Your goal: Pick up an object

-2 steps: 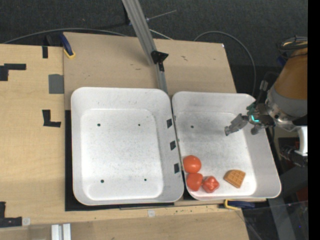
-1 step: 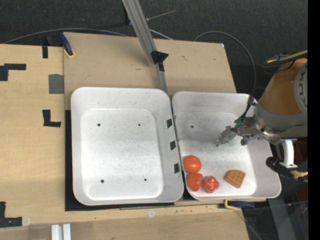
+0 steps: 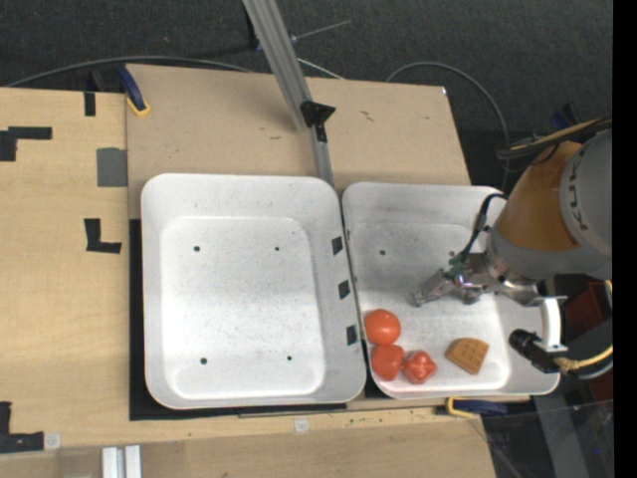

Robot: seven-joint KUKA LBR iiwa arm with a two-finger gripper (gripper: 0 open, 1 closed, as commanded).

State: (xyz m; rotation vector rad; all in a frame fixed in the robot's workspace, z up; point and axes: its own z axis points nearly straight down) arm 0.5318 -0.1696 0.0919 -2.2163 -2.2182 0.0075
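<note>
So nothing's been picked up yet: the gripper (image 3: 430,292) is parked low in the right bin (image 3: 418,199), jaws unreadable, with two tomatoes (image 3: 382,327), a red pepper (image 3: 419,367) and a cracker (image 3: 467,355) left untouched nearer.

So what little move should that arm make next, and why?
Probably a short shift toward the camera-near end of the right-hand white bin. The gripper sits over bare bin floor, while the round orange-red ball, two smaller red pieces and the tan biscuit-like piece lie just beyond it.

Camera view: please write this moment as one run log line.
gripper: over right bin, nothing held | three red objects and cracker: near front edge
</note>
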